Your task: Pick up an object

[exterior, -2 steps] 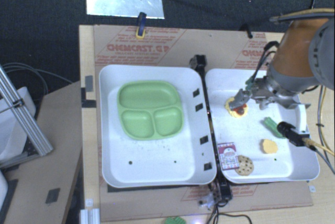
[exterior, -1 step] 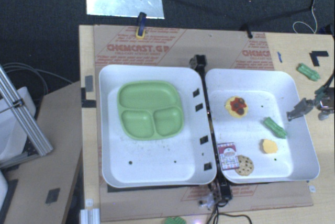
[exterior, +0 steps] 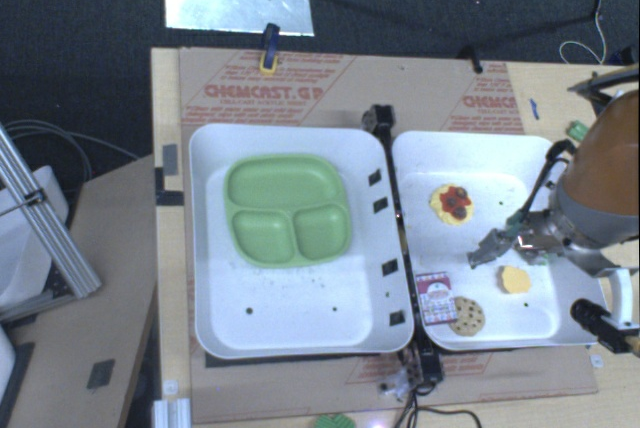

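Cookie (exterior: 466, 317) low in right bin (exterior: 480, 148); yellow piece (exterior: 516, 280) just beside claw (exterior: 492, 250); grip unclear.

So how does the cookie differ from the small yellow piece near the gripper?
The cookie is tan with dark specks; the yellow piece is plain pale yellow. The cookie is round and looks larger; the yellow piece is more blocky. The cookie lies at the bin's front edge beside a red-and-white packet; the yellow piece lies just below the gripper. Both rest in the right bin.

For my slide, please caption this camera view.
Gripper hovers in right bin above yellow piece; green tray in left.
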`<state>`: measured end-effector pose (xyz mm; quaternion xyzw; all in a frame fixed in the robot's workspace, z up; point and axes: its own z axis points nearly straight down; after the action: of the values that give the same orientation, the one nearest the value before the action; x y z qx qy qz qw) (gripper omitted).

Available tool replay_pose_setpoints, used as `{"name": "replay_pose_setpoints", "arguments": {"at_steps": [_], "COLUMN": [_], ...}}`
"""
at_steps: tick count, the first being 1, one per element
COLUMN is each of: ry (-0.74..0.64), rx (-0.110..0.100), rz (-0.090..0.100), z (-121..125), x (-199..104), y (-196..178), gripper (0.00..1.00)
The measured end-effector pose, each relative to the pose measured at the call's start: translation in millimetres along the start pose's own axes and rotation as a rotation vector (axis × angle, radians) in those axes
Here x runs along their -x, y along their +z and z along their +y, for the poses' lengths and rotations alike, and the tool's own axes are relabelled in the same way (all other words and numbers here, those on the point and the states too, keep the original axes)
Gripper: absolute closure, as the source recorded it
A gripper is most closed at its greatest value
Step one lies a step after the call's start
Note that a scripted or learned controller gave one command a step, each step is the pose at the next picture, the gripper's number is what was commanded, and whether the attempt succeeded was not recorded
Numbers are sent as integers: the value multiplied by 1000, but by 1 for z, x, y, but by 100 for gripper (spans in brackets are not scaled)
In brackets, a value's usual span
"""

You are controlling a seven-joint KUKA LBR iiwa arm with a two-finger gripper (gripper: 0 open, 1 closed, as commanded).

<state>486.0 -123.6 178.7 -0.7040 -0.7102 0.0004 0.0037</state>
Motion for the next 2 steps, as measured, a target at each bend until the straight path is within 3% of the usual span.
{"name": "replay_pose_setpoints", "arguments": {"at_steps": [1, 2], "ry": [3, 2], "rx": [10, 9], "rz": [-6, -5], "z": [54, 116], "x": [-1, -3], "y": [19, 75], "gripper": [0, 0]}}
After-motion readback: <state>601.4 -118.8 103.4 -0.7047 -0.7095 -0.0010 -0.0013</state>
